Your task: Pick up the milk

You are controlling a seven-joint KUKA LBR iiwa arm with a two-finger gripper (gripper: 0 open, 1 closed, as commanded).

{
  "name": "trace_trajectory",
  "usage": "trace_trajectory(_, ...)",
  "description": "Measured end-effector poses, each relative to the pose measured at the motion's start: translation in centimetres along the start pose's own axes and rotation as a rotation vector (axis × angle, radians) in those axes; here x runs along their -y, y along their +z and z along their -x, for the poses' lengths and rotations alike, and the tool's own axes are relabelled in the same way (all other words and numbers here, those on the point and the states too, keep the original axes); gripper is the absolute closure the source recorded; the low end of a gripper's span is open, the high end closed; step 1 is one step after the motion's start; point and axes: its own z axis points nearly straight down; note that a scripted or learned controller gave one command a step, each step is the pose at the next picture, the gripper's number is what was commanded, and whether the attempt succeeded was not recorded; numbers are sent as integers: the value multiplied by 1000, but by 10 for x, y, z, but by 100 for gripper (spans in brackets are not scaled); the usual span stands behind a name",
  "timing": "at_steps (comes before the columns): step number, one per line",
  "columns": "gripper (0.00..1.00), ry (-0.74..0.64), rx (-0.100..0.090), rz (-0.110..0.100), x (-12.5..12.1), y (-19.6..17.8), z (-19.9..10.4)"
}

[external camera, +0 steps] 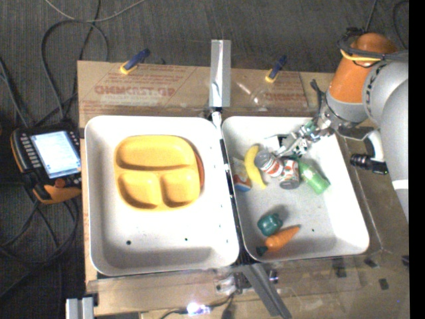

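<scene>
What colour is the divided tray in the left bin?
Yellow. The tray shows plainly in the camera view, lying in the left bin.

The arm was a thick, rounded body of pale grey, smooth and slightly glossy. Above the wrist sat a broad orange band, domed at its top, with a thin dark cable looped over it. Below the band a grey flange narrowed toward the gripper, a small cluster of dark and silvery metal parts. A short black fitting jutted from the grey casing.
</scene>
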Motion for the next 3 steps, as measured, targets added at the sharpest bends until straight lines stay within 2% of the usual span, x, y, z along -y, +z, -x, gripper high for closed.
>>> trace_trajectory(1, 100, -3, 4, -5, 0, -10, -1)
trace_trajectory(2, 100, 106, 37, 32, 13, -3, -45)
trace_trajectory(3, 100, -107, 21, 9, -39, -87, -119)
